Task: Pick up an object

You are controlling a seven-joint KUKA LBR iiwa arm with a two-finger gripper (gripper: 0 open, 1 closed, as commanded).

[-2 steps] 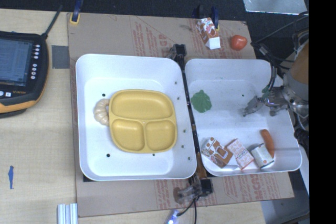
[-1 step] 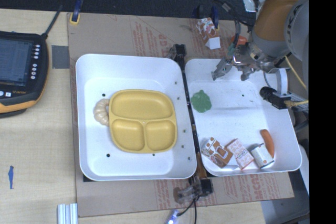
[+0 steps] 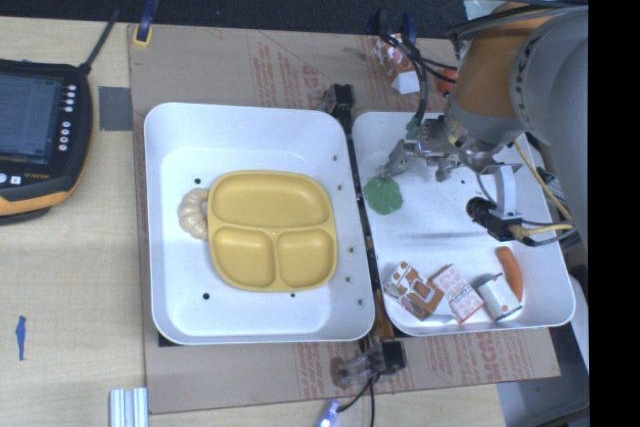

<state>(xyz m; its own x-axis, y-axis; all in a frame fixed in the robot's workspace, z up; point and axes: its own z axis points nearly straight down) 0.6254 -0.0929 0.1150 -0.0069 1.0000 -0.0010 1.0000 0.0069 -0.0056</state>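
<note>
My gripper [image 3: 418, 155] hangs over the upper left part of the right bin [image 3: 440, 235], below the arm's orange band. A green, round object [image 3: 383, 196] lies just below and left of it, against the bin's left wall, with nothing visibly gripped. Along the right bin's front lie a brown-and-white packet [image 3: 414, 290], a small red-and-white box [image 3: 456, 292], a white can [image 3: 497, 300] and an orange sausage-shaped piece [image 3: 510, 271].
The left bin [image 3: 170, 295] holds a yellow divided plate [image 3: 272, 230] with a beige object [image 3: 192, 212] at its left edge. A black part with cables [image 3: 487, 212] hangs off the arm over the right bin. A tablet-like pendant [image 3: 35, 137] lies on the bench at far left.
</note>
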